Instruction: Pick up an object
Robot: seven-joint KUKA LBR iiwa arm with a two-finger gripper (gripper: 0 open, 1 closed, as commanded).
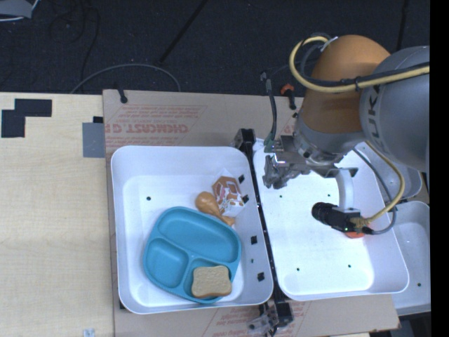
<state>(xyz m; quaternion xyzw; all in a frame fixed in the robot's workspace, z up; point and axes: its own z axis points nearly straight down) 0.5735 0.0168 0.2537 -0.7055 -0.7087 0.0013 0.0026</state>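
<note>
Two shallow white plastic bins [130,188] sit side by side, and the left one contains one blue three-compartment plastic tray [175,248], one tan slice of toy bread [211,281], one golden-brown toy drumstick [209,204] and one crumpled brown-and-white wrapper [229,192].

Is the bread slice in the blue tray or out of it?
In: the bread slice lies in the blue tray's lower-right compartment.

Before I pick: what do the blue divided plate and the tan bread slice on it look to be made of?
The blue divided plate looks like moulded plastic: uniform colour, smooth faint sheen, rounded compartments. The tan bread slice looks matte and even-coloured, probably a foam or plastic toy, though real bread can't be ruled out.
</note>
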